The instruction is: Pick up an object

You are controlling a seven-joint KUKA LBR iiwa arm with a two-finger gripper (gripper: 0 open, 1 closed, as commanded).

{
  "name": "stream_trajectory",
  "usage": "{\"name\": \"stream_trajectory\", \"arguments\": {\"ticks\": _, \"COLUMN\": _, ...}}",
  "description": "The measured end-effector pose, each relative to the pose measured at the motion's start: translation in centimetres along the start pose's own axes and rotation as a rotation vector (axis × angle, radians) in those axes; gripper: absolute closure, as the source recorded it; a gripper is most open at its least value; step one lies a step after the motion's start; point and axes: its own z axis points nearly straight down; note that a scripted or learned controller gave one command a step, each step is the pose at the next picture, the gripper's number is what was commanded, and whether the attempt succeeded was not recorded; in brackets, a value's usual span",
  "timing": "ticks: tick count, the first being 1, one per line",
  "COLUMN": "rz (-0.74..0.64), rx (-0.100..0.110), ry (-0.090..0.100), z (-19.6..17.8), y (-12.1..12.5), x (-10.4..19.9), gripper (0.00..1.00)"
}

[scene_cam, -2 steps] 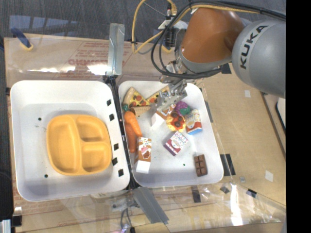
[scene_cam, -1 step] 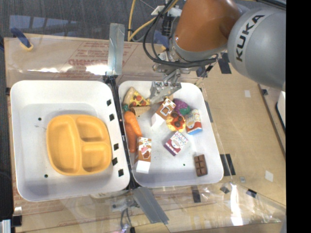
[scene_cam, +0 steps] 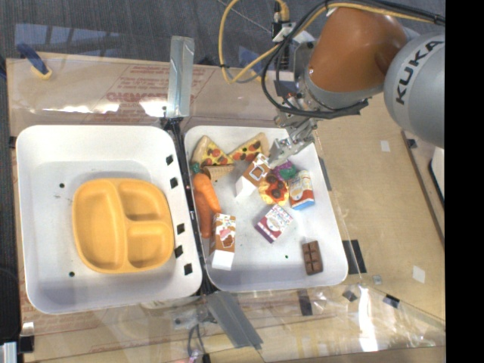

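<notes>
The right bin [scene_cam: 325, 267] holds several toy foods. An orange carrot [scene_cam: 205, 195] lies along its left wall, with two pizza slices [scene_cam: 212, 154] near the back. A small carton [scene_cam: 222, 237] lies toward the front left, and a purple box [scene_cam: 275, 221] sits in the middle. A chocolate bar [scene_cam: 311, 256] rests at the front right. A red and white carton [scene_cam: 302, 190] and a cluster of small items [scene_cam: 271, 180] sit just under my gripper [scene_cam: 286, 148]. The gripper hangs low over the bin's back right part, its metal fingers pointing down at that cluster.
The left bin [scene_cam: 45, 150] carries a yellow divided tray [scene_cam: 121, 224]. A metal divider post [scene_cam: 180, 74] stands at the back between the bins. Yellow and black cables [scene_cam: 242, 29] loop above the wrist. Bare bin floor lies at the right bin's front middle.
</notes>
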Motion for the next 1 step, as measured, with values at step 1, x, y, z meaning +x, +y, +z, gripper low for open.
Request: {"name": "stream_trajectory", "arguments": {"ticks": 1, "rz": -0.001, "rx": 0.0, "ry": 0.0, "z": -0.02, "y": -0.04, "x": -0.08, "gripper": 0.0}}
